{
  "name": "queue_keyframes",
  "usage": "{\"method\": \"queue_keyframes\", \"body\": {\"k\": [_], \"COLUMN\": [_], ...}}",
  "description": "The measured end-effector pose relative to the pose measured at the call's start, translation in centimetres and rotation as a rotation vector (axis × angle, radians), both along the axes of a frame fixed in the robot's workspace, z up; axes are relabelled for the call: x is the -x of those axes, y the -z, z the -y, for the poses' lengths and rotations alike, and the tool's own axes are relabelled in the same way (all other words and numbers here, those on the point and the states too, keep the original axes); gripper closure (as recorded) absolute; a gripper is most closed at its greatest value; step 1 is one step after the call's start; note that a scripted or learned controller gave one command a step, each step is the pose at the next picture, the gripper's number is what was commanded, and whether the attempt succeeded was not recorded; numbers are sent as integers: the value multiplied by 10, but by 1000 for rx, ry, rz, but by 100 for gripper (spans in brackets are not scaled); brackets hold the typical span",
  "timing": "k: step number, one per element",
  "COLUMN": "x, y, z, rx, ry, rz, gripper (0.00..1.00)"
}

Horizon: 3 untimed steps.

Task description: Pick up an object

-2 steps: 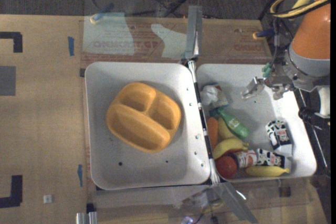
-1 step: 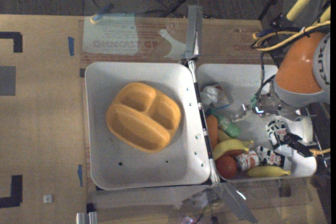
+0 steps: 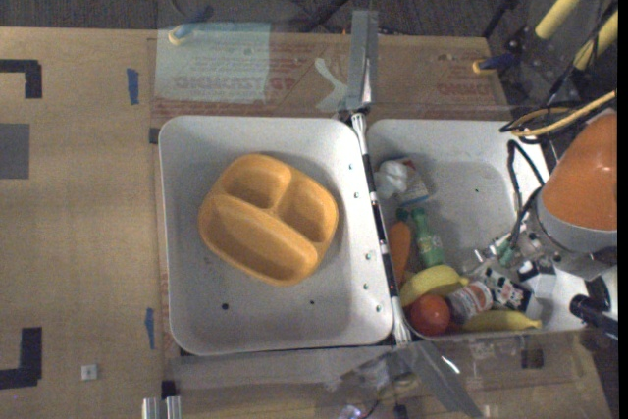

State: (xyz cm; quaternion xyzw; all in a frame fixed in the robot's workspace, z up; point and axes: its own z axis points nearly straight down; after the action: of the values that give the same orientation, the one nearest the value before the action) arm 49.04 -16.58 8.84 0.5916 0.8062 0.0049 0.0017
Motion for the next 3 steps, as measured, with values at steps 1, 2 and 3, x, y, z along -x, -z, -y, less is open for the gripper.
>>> {"method": "queue_keyframes", "body": {"k": [1,2,3], "x": [-99,-117,-36], "y": [2,-52,-3], "z": [-9,38,15], "rx": [5,-17,-8], "ry": [21,-109,-96], "rz": [-1,-4,-3], "gripper": [0,0,0]}}
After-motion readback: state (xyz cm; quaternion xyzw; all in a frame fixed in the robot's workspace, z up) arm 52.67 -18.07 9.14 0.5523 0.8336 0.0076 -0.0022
